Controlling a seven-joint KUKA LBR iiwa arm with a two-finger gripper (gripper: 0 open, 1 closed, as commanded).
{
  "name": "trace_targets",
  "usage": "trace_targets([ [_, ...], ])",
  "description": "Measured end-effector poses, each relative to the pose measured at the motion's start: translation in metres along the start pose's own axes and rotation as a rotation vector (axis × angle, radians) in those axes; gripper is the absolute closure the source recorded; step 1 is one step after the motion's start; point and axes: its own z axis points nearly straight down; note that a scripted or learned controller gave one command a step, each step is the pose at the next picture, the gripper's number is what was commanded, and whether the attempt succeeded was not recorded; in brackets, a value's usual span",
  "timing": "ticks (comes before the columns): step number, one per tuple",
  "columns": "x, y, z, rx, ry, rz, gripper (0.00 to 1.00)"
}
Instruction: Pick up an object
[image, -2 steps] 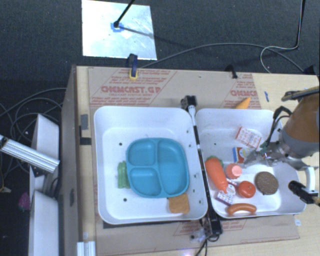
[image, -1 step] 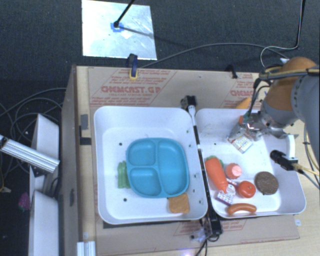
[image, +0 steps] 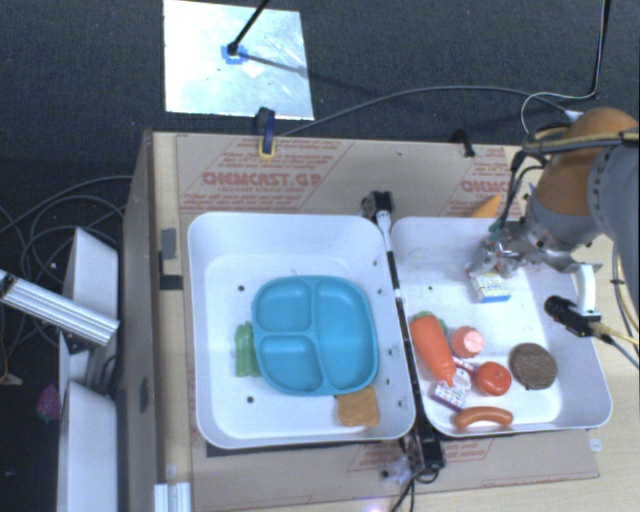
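Observation:
My gripper (image: 497, 260) hangs low over the back of the right bin (image: 580, 410). Just in front of it, touching or nearly touching, lies a small white box with blue print (image: 490, 289). Nearer the front of that bin are an orange carrot (image: 431, 344), a small pink-red cup (image: 467, 342), a red tomato (image: 492, 378), a brown round cookie (image: 532, 366), a sausage (image: 483, 418) and a small printed packet (image: 450, 394).
The left bin (image: 215, 300) holds a blue divided plate (image: 313, 335), a green piece (image: 245, 350) at its left and an orange-brown slab (image: 357, 407) at its front. An orange item (image: 486, 207) lies on the board behind the right bin.

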Motion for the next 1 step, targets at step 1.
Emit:
trace_targets([
  [1, 0.0658, -0.0124, -0.0637, 0.003, 0.003, 0.003, 1.00],
])
